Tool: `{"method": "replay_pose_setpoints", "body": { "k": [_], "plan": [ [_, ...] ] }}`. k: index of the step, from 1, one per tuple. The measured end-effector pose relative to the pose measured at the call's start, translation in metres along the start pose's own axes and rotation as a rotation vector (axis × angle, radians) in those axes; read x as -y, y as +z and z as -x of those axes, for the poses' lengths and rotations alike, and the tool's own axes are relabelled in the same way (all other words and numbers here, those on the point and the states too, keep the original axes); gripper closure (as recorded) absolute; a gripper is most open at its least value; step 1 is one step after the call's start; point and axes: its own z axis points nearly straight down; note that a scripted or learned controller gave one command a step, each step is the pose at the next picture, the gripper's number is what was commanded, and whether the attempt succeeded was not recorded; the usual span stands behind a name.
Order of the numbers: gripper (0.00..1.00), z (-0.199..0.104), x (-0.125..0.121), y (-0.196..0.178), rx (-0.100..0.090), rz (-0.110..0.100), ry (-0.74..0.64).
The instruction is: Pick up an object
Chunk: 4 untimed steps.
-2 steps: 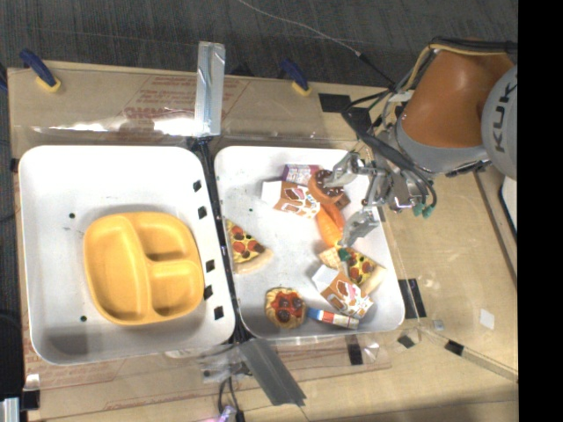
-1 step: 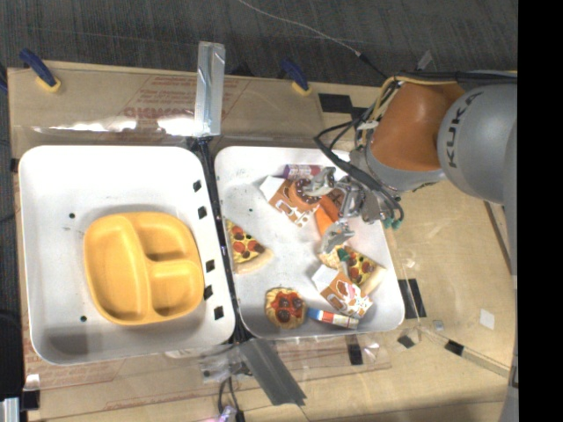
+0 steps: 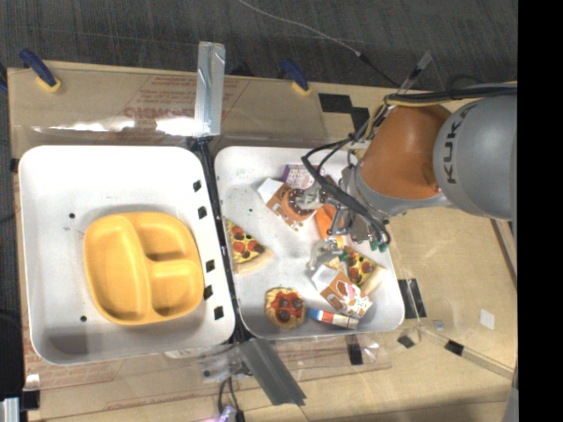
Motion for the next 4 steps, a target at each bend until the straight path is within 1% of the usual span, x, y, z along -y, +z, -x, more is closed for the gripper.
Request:
{"method": "replay_pose_setpoints", "body": {
  "k": [1, 2, 3, 4],
  "plan": [
    [0.0, 0.025, 0.004, 0.001, -0.011, 0.005, -0.041],
    [0.0, 0.046, 0.001, 0.004, -0.017, 0.006, 0.005],
    [0.0, -0.031, 0.033, -0.001, -0.002, 0.002, 0.042],
    [0.0, -0.061, 0.032, -0.003, 0.01, -0.003, 0.081]
  ]
}}
